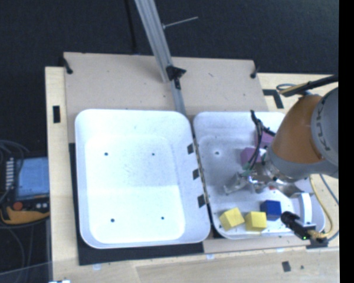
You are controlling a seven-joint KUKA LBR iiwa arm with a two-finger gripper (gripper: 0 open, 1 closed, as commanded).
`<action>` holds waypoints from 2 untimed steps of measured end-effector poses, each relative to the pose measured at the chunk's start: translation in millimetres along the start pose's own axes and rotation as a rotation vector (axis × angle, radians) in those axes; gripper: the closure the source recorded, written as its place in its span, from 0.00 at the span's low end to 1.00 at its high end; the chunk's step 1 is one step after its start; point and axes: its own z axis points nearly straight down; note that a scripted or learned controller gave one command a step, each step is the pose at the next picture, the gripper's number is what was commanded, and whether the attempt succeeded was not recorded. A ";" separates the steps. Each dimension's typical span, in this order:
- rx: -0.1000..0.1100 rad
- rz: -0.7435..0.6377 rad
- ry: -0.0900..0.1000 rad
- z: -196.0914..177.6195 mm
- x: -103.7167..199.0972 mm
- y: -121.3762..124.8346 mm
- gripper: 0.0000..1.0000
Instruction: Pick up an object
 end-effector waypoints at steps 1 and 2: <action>-0.004 0.001 -0.002 23.3 -1.4 0.9 0.00; -0.009 0.007 -0.002 11.0 -2.7 1.8 1.00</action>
